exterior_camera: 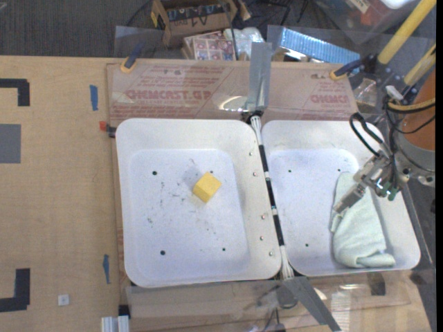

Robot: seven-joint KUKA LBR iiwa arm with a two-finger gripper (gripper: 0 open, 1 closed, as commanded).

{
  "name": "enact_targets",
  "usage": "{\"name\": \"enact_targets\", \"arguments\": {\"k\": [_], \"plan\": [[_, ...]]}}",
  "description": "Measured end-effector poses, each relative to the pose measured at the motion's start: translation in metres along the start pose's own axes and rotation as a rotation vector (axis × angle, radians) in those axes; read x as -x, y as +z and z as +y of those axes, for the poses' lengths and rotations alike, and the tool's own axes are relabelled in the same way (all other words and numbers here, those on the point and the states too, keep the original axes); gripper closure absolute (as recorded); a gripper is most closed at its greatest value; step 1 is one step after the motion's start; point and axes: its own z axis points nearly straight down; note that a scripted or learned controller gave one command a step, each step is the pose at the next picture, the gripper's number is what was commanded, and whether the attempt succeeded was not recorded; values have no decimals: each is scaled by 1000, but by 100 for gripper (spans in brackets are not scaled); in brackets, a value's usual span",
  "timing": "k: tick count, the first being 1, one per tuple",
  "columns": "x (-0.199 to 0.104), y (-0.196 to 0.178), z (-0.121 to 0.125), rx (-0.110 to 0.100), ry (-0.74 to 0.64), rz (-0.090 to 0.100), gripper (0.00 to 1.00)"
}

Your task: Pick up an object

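Camera view: gripper [354,194] over the pale cloth [360,230] in the right bin [304,254] — finger state can't be told — limp fabric near the bin wall could slip or snag.

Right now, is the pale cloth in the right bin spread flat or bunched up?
Bunched up. The cloth lies heaped in rumpled folds along the right side of the right bin, with the gripper at its upper end.
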Motion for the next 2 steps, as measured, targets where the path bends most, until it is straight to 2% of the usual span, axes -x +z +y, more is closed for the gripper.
{"name": "enact_targets", "arguments": {"k": [1, 2], "plan": [[-83, -25, 46, -2, -181, 7, 0], [-97, -154, 65, 3, -568, -1, 0]]}}
